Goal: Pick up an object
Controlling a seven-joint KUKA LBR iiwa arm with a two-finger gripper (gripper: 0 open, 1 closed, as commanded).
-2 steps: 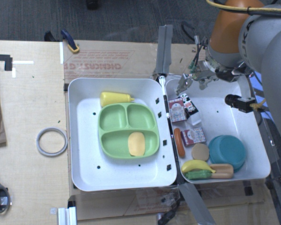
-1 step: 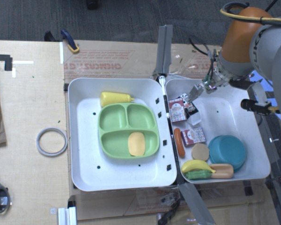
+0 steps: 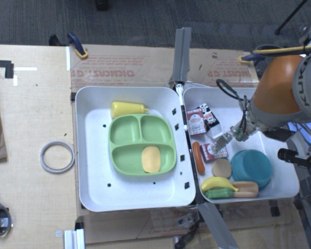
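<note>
We are looking down on a wooden bench with dark carpet beyond it, and on the bench the two white bins are sitting side by side, sharing a divider that we are using as our landmark. Left of the divider, the left bin is holding a green sectioned plate with a pale yellow piece in its near compartment and a yellow bottle-like item just beyond the plate. Right of the divider, the right bin is crowded: a small printed carton near the divider, a red sausage just beside it, a banana, a green vegetable, a bread-like stick, a tan disc and a teal bowl. We are seeing the gripper reaching down over a small red-and-white packet, which is lying between the sausage and the bowl. We cannot tell how the tool is set at this scale. We are judging the pick as under way but not done: nothing is visibly lifted, so grasping and raising are remaining.
</note>
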